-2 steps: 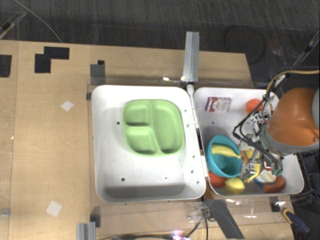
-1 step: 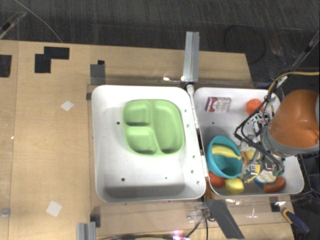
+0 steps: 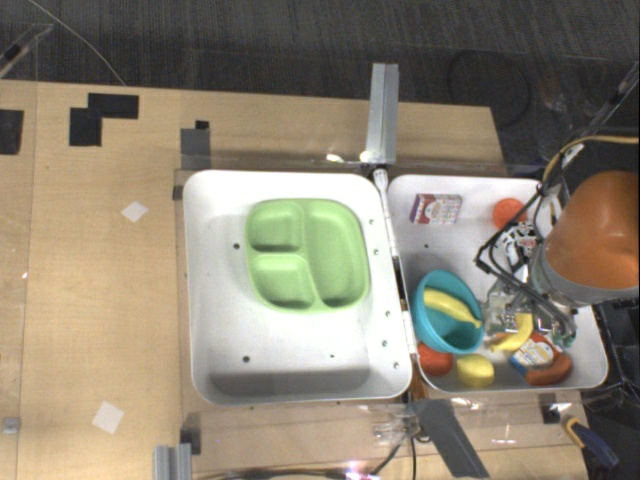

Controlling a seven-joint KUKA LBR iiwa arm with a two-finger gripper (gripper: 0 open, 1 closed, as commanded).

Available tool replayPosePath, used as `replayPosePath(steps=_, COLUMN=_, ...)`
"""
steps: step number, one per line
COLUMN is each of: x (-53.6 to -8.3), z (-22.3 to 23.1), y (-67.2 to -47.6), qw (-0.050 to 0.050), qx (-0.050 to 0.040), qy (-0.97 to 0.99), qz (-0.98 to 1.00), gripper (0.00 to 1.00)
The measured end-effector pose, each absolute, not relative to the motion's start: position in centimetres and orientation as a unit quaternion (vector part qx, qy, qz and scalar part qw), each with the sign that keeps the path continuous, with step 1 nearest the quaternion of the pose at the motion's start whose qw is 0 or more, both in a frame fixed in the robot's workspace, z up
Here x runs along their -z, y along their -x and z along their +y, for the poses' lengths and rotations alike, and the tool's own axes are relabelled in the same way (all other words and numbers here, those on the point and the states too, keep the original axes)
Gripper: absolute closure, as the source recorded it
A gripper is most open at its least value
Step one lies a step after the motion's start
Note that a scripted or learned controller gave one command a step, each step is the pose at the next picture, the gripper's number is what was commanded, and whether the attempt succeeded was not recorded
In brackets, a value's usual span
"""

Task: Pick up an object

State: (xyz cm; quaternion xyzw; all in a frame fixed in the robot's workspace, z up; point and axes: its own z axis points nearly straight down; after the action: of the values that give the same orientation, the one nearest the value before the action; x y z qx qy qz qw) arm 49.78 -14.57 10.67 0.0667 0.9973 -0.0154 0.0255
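While the arm [image 3: 598, 238] reaches in from the right edge of the frame, its claw [image 3: 520, 318] hangs low over the lower right part of the right bin [image 3: 470, 190], among a crowd of small things; whether it is clenched or released cannot be told, as wires and the wrist hide that part. Just left of the claw lies a blue bowl [image 3: 447, 315] tipped on its side with a yellow banana-like piece [image 3: 449, 306] in it. Along the bin's lower edge sit an orange-red piece [image 3: 432, 359], a yellow lemon-like piece [image 3: 476, 370] and a red piece [image 3: 549, 372] (all close together, near the rim). Nearer the top edge lie a small printed packet [image 3: 436, 209] and an orange ball [image 3: 508, 211], with bare floor between them. In the left bin [image 3: 210, 298] a green divided tray [image 3: 305, 253] sits centrally, with white margin on every side. Wide bare tabletop [image 3: 90, 298] spreads to the left.
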Motion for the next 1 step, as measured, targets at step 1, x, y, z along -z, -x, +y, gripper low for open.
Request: replayPosePath(steps=1, x=-19.64, z=-18.56, y=-49.03, qw=0.009, qx=0.0032, qy=-0.030, qz=1.000, gripper=1.00)
